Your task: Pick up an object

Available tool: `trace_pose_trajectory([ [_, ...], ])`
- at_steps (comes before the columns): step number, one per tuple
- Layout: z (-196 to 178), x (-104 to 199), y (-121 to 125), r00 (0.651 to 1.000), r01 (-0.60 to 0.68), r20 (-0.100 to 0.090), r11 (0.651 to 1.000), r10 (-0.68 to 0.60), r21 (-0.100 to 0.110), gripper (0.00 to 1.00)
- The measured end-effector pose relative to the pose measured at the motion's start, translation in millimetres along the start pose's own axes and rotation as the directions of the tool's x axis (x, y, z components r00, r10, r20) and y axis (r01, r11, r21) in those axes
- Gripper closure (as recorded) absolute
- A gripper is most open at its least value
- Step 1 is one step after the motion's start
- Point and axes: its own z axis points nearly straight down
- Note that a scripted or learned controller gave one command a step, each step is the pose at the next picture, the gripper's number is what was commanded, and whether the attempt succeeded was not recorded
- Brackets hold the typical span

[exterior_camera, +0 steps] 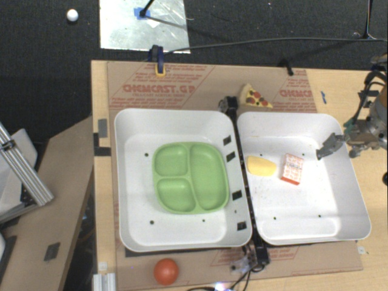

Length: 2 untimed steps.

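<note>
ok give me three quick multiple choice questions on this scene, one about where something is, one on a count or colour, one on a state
1. Where does the green divided plate lie?
A. in the left bin
B. in the right bin
C. on the bench outside the bins

2. How many objects lie in the right bin?
A. none
B. two
C. four

3. How does the gripper stand to the objects?
A. it holds the red packet
B. it presses on the yellow piece
C. it is apart from both, near the bin's right rim

Answers: 1 A, the plate sits in the left bin. 2 B, a yellow piece and a red packet. 3 C, bare white floor lies between the gripper and the packet.
</note>
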Motion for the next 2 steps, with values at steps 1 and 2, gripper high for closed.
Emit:
trace_pose_trajectory([
  [1,-6,1,3,1.0,0.003,0.003,1.0,-0.003,-0.011,0.0],
  [2,56,0,7,1.0,0.001,0.001,1.0,-0.001,-0.007,0.0],
])
